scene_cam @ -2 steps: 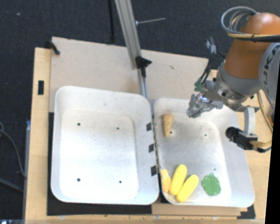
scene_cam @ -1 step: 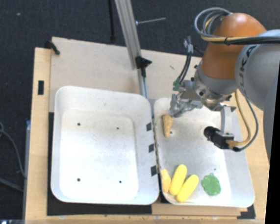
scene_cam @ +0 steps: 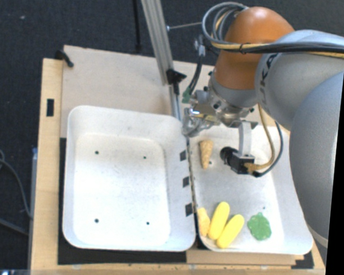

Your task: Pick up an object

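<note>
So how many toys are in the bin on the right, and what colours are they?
Yellow: 2, one and another, side by side
Green: 1
Tan or beige: 1, cone-shaped
Orange-yellow: 1, small, at the bin's near left edge
Total: 5

You'll find no readable text, label, brand or number anywhere: bins (scene_cam: 76, 125), arm (scene_cam: 299, 73) and table (scene_cam: 105, 73) carry no legible markings at this resolution.
</note>
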Robot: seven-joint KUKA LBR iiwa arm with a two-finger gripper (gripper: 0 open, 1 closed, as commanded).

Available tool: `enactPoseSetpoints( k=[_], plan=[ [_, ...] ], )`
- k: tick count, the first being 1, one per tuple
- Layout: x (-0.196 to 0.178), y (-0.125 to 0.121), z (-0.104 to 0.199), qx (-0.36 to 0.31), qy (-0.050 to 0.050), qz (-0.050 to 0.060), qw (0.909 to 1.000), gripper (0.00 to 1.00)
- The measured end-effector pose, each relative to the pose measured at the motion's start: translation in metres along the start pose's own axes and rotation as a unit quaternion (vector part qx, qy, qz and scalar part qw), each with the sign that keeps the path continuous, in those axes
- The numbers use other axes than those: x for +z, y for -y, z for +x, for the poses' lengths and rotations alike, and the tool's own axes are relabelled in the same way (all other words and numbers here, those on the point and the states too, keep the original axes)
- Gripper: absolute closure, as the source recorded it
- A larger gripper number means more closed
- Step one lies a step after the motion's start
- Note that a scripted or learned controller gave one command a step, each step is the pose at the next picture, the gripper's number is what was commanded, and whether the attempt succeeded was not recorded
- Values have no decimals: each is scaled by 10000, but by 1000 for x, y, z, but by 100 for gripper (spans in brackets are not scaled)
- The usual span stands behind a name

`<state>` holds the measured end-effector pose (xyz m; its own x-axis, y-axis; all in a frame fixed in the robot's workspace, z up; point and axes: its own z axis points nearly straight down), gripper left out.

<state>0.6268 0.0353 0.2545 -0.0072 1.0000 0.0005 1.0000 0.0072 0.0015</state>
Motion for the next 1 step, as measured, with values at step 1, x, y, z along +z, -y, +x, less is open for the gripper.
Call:
enactPoseSetpoints(
  k=[1],
  plan=[
    [-4,-13,46,4,-3,-4,10000,100]
  ],
)
